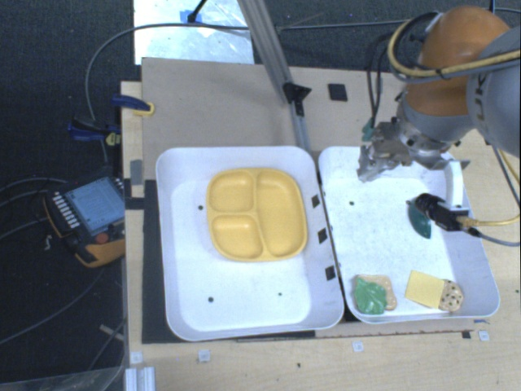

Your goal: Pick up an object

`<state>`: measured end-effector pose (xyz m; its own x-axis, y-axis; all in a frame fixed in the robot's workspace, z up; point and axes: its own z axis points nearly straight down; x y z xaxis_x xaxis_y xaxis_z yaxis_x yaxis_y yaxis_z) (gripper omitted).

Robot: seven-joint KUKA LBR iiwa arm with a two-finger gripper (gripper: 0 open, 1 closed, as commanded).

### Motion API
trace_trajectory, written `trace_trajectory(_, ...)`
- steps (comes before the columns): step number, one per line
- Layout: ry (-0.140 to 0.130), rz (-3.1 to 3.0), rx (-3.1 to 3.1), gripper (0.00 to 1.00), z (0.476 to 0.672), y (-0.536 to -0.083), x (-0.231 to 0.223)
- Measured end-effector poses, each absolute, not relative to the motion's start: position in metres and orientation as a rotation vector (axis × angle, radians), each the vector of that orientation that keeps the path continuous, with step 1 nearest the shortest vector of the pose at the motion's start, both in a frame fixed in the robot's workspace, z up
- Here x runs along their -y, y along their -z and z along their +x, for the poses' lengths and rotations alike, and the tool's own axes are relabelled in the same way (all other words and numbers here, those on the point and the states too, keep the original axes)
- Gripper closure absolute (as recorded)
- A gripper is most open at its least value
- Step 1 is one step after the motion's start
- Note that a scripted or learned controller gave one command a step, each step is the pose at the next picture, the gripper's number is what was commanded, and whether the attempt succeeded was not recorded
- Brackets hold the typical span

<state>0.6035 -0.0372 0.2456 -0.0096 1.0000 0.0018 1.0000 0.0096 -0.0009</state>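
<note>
My gripper (373, 168) hangs over the back left part of the right bin (383, 243), with nothing seen in it. A dark teal object (421, 220) lies near the bin's right wall, partly under a black piece on a cable. Along the bin's front edge sit a green item on a tan slice (372, 293), a yellow wedge (426, 288) and a small spotted cookie (450, 298). All of these lie well in front of the gripper.
A yellow divided plate (256, 214) rests in the left bin (187, 292). The arm's orange and grey body (456, 55) looms over the back right. A slanted metal pole (273, 47) stands behind the bins. A handheld pendant (89, 218) lies off the bench at the left.
</note>
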Motion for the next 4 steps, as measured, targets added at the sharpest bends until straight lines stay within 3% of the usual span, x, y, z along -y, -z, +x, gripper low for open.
trace_trajectory(1,0.003,-2.209,2.232,1.00,0.599,-0.240,-0.014)
trace_trajectory(3,0.000,-2.209,2.231,1.00,0.557,-0.244,-0.111)
trace_trajectory(4,0.000,-2.216,2.226,0.00,0.558,-0.244,-0.108)
